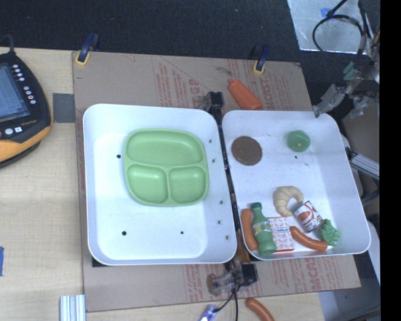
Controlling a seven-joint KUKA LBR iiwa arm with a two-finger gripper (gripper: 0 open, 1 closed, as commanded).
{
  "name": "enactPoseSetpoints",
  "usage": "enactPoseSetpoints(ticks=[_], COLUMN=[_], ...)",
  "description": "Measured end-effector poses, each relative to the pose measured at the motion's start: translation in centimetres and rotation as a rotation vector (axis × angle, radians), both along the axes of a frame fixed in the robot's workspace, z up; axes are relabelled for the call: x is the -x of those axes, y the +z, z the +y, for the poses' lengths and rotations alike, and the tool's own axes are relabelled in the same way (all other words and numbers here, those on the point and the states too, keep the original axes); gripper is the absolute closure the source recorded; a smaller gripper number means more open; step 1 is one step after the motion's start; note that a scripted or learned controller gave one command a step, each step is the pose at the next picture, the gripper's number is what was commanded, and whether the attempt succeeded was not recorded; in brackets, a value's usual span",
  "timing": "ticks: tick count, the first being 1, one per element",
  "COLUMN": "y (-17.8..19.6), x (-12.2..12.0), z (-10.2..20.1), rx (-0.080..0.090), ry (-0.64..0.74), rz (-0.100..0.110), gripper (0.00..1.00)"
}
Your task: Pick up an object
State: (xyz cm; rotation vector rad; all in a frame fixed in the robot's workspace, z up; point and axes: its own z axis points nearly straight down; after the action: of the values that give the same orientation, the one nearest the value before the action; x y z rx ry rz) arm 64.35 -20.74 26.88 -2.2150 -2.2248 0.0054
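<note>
The right bin (334, 172) holds a brown disc (246, 150) and a green ball (297, 140) toward its far side. At its near edge lie a croissant (288, 198), a red and white can (309, 216), a green bottle (261, 229), a sausage (309, 240), a broccoli piece (329, 232) and a red and white packet (281, 233). My gripper (329, 99) hangs just past the bin's far right corner, partly cut off and apart from every object. A green divided plate (166, 166) lies in the left bin (107, 199).
An orange carrot (244, 94) lies on the cardboard behind the bins, and another orange piece (260, 308) lies in front of them. A teach pendant (10, 105) rests at the far left. Cables (337, 29) hang at the upper right.
</note>
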Motion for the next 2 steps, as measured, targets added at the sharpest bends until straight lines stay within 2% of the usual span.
enactPoseSetpoints(ticks=[1,2], y=[-11.1,-13.4], x=[4.5,12.2], z=[6.1,6.5], rx=[-0.001,0.000], ry=[0.002,0.001], rz=[0.002,0.001], gripper=[0.00,0.00])
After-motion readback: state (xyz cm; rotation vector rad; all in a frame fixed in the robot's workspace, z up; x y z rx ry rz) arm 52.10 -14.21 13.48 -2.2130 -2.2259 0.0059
